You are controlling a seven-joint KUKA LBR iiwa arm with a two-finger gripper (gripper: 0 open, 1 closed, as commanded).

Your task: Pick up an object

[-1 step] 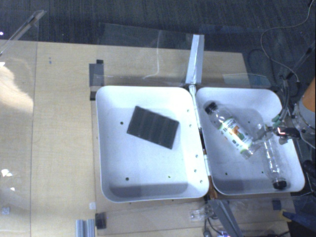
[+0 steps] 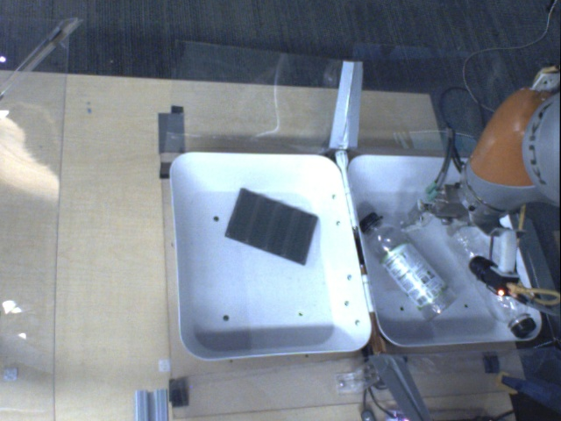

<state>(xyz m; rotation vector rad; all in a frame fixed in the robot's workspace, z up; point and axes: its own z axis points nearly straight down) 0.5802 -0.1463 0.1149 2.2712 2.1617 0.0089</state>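
A clear plastic bottle [image 2: 408, 274] with a black cap and a pale label lies on its side in the right bin [image 2: 390, 327], slanting from the cap at upper left toward the bin's near right. The end effector [image 2: 443, 202] hangs over the far part of that bin, just above and right of the bottle's cap end, and whether it is clenched or released cannot be told. A dark grey flat rectangle [image 2: 271, 225] lies tilted in the left bin [image 2: 263, 336]

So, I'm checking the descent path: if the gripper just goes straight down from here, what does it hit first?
Probably the bare floor of the right bin, beside the clear plastic bottle. The gripper hangs by the bottle's upper right; depth is unclear.
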